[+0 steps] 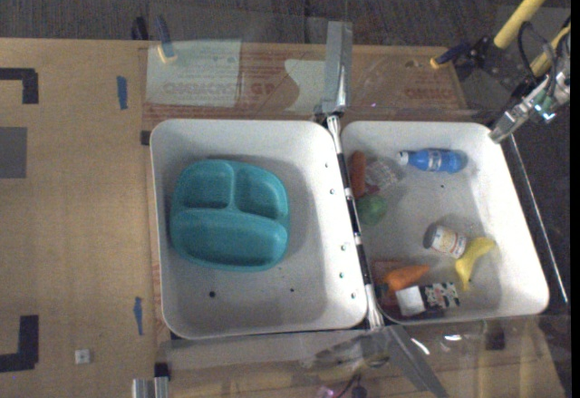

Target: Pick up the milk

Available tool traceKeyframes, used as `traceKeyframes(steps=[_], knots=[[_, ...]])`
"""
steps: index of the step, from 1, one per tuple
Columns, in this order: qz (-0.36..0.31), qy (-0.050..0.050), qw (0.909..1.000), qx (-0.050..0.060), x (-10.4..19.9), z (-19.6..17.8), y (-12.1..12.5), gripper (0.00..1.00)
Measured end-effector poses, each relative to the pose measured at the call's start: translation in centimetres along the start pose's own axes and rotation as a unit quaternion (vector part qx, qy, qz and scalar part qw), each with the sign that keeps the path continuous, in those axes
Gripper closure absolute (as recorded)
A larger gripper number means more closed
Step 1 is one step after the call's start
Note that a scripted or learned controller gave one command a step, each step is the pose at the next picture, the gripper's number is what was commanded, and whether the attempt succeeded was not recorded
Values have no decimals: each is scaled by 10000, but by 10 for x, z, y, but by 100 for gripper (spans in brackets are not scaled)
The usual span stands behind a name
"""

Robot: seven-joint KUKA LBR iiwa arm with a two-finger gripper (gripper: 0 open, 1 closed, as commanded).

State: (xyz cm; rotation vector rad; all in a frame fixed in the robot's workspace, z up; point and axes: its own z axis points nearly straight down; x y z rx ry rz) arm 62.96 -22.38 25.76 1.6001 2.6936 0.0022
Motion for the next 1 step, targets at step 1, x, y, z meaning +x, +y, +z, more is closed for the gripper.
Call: traceKeyframes(steps=[1], knots=[[-7, 9, 10000, 9, 1, 1, 0, 0]])
